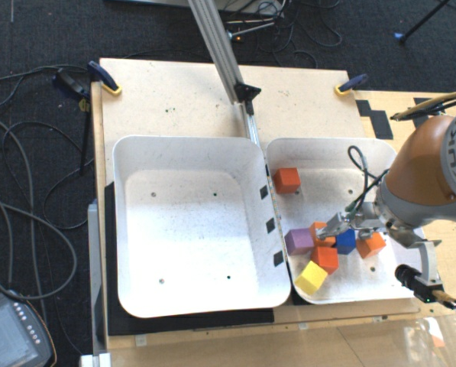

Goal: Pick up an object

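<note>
Gripper (342,226) hangs low in the right bin (319,153), reaching in from the right just over a huddle of blocks; whether it is spread or pressed together cannot be told; nothing is seen between its tips; a blue block (345,241) lies right under it, touching an orange block (326,258) to its near left and another orange block (372,243) to its right; a purple block (299,241) sits left of these; a yellow block (312,277) lies nearest; one orange block (288,180) rests apart, farther back; the left bin (136,205) stands beside it on the counter (182,98).
</note>
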{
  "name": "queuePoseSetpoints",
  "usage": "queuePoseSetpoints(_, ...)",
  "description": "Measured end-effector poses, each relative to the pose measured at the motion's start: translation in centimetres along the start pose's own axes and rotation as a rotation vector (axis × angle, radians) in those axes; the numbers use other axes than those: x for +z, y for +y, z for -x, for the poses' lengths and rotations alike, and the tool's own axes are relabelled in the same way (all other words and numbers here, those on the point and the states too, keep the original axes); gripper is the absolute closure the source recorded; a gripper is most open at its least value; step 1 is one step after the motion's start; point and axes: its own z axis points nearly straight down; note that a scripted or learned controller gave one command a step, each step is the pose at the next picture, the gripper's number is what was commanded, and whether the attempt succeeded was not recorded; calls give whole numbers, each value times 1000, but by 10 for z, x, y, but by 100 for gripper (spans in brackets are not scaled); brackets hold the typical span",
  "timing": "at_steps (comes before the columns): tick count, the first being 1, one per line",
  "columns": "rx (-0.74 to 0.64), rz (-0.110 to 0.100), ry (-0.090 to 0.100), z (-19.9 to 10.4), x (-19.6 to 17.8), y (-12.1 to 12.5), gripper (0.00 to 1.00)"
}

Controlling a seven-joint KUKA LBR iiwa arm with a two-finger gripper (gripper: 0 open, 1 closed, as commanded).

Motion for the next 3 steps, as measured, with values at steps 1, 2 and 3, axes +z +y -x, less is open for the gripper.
queuePoseSetpoints(1, 3, 6, -7, 3, -10, 2, 100)
queuePoseSetpoints(2, -4, -17, 4, -3, -68, -1, 100)
queuePoseSetpoints(3, -4, -15, 3, 2, -132, 1, 100)
